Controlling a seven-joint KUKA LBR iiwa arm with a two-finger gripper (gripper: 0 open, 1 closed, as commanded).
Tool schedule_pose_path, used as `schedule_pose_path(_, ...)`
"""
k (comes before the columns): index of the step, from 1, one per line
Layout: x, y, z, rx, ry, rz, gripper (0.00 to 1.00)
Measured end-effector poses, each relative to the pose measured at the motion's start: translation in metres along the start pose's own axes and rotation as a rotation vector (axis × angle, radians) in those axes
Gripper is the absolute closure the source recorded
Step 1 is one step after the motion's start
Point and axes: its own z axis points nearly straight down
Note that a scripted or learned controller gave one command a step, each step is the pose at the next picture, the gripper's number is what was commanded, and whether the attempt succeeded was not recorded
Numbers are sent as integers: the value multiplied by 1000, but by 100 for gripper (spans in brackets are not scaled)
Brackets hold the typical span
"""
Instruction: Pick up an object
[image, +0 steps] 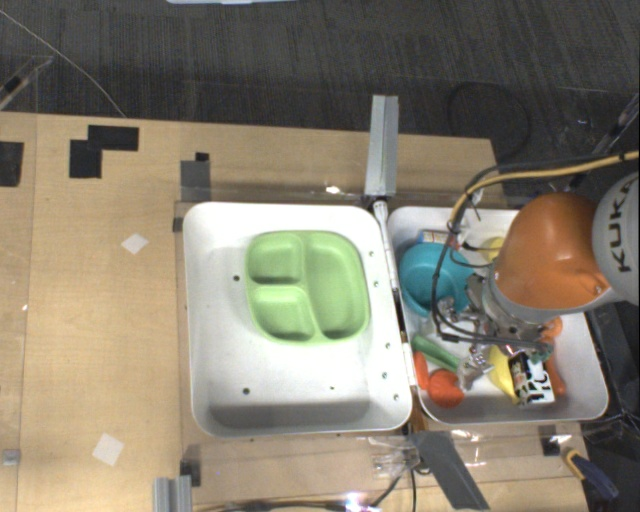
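My gripper (484, 357) reaches down into the right bin (590, 400), mostly hidden beneath the orange wrist band (550, 250). It hangs over a cluster of small objects. A teal cup (428, 275) lies to its upper left. A green stick-shaped item (436, 351) and an orange-red toy (440, 386) sit just to its left. A yellow piece (500, 366) and a black-and-white item (534, 381) lie right below it. I cannot see whether anything is held.
The left bin (220, 380) holds a light green divided plate (305, 285). A metal post (382, 150) stands behind the seam between the bins. Cables (480, 190) loop over the back of the right bin.
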Motion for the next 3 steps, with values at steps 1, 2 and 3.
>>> schedule_pose_path(1, 20, -27, 0, -2, -4, 111, 0)
schedule_pose_path(2, -31, -48, 5, -41, 114, -18, 0)
schedule_pose_path(3, -3, -82, -6, -8, 7, -286, 0)
